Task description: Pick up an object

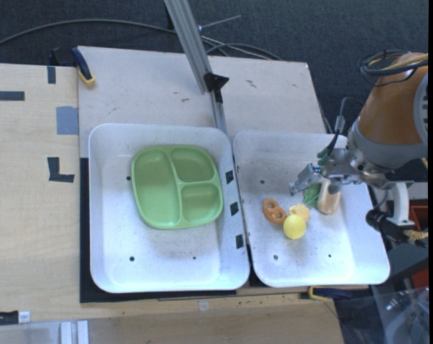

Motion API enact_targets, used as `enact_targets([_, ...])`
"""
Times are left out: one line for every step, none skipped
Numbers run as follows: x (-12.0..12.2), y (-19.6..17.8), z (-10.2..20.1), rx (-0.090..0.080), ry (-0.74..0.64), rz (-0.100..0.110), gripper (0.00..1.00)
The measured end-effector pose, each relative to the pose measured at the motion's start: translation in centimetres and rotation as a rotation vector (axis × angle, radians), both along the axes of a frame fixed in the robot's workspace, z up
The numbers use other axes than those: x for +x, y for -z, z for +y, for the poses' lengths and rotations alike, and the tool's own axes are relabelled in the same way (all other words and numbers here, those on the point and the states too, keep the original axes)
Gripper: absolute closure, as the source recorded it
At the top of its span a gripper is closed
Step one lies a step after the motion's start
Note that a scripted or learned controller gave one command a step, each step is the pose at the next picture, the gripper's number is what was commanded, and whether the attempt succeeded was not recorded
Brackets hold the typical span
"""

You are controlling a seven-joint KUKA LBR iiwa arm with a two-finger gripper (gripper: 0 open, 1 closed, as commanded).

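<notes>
A slanted overhead view shows two shallow white bins side by side on a wooden bench. The left bin [109, 213] holds a light green divided plate [177, 186] with three compartments, lying flat near the bin's centre. The right bin [345, 264] holds a small cluster of toy foods just right of its middle: an orange pretzel-shaped piece [274, 211], a round yellow lemon-like fruit [294, 226] touching a small pale yellow piece [300, 211], and a tan bottle-like item [330, 200] beside something green [313, 194].

The grey arm with its orange band [396, 113] reaches in from the right, and its gripper [322, 178] hangs low over the tan and green items, partly covering them. Whether it is spread or pinching anything cannot be told from this angle.

A blue-and-yellow clamp [83, 67] sits at the bench's far left corner, and a grey metal pole [191, 38] slants across the top. No readable labels or writing appear on any object.
</notes>
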State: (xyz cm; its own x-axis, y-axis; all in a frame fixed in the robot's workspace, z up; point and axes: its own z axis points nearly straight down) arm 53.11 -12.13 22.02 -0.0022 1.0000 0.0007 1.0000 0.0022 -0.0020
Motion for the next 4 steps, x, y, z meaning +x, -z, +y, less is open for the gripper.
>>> enact_targets([0.0,0.0,0.0,0.000,0.000,0.000,0.00])
enact_targets([-0.4,5.1,1.0,0.000,0.001,0.005,0.00])
enact_targets([-0.7,10.3,2.1,0.001,0.001,0.006,0.00])
enact_targets([-0.7,13.2,2.1,-0.002,0.001,-0.001,0.00])
